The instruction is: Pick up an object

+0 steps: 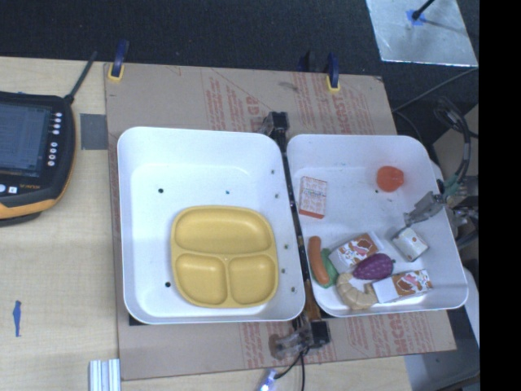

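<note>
Camera view: cardboard-covered bench (244, 96), dark floor at twelve o'clock, tablet (28, 153) at nine. Left bin (138, 161) holds a yellow tray (224, 255); right bin (358, 149) holds food toys. Gripper (423, 208), at three o'clock, has an unreadable state.

Robotics lab: 2 white bins (130, 218) clamped on cardboard-covered bench (244, 96), teach pendant (32, 153) nearby

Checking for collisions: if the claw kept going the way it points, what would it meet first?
Probably the small white box just below the claw in the right bin; depth is unclear, so it might instead reach the bin floor beside it.
</note>
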